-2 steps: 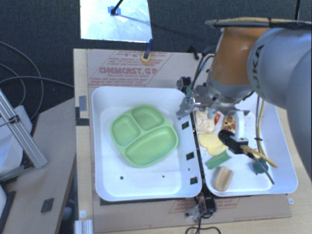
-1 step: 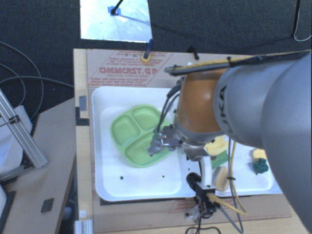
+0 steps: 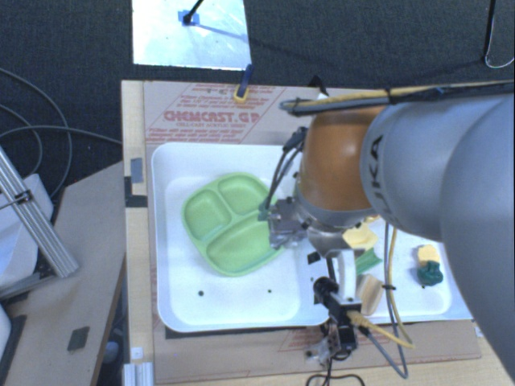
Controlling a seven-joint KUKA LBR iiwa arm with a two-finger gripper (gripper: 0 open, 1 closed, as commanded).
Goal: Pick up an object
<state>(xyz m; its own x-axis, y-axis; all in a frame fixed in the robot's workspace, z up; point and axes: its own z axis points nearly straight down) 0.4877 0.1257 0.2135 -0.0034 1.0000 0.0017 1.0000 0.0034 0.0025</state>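
- Green three-compartment plate: lies flat in the left bin, right of the bin's middle and turned at a slant. Two smaller compartments sit toward the far side and one larger one toward the near side. Its right edge reaches the grey claw assembly.
- Claw: sits at the plate's right edge, close to the wall shared by the two bins. Most of it is hidden under the wrist, so whether it is spread or pressed together cannot be told. Nothing can be seen pinched in it.
- Arm: grey, with an orange band above the wrist. It reaches in from the right and covers much of the right bin.
- Two small dark specks: on the bare floor of the left bin, nearer the camera than the plate.
- Yellow piece: in the right bin, just beside the wrist.
- Green piece: in the right bin, just in front of the yellow piece.
- Tan wooden block: in the right bin, near its front wall.
- Yellow-and-dark-green toy: in the right bin, well apart from the other three.
- Cardboard sheet: red print, lies under both bins.
- Reflective sheet: beyond the cardboard, on dark carpet.
- Pale tan surface: left of the bins.
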